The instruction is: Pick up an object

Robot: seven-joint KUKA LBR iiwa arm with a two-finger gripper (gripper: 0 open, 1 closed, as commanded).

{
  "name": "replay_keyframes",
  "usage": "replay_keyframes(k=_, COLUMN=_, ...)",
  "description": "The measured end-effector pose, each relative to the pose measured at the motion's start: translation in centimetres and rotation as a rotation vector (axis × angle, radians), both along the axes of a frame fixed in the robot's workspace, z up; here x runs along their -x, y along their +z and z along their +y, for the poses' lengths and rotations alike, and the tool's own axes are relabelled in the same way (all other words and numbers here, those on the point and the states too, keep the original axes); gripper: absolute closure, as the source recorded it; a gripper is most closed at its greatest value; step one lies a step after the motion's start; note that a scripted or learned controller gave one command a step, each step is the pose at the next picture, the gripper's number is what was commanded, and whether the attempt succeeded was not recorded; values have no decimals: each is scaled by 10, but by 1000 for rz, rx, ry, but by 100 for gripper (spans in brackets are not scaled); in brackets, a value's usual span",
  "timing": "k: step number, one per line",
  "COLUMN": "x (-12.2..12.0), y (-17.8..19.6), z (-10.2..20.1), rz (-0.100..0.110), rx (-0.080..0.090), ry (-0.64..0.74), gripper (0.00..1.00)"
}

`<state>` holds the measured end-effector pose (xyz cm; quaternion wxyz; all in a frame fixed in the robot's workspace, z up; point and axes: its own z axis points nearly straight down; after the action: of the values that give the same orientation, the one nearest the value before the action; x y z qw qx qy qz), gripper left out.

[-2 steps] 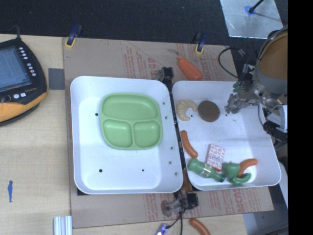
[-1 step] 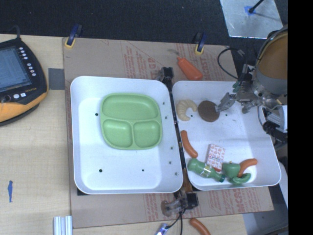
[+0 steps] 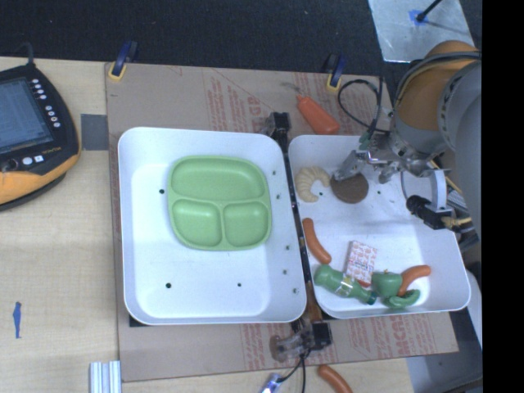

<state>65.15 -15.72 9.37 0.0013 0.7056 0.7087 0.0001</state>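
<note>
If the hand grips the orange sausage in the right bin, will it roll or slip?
The sausage is long and round, so a push from the side would probably roll it. Its surface looks smooth and glossy, so it may slip between the fingers. It lies close to the bin wall, which could leave little room for one finger.

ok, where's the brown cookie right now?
In the camera view, the brown cookie lies in the right bin, near its far edge, beside the croissant and just below the gripper.

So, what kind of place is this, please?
Probably a robot test bench in a lab: two white bins clamped on cardboard, toy food such as a croissant, and a control tablet beside them.
</note>
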Motion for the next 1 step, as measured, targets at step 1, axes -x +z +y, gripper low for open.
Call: replay_keyframes(k=1, x=75, y=2, z=57, rz=6, rx=-2, ry=0, gripper=0)
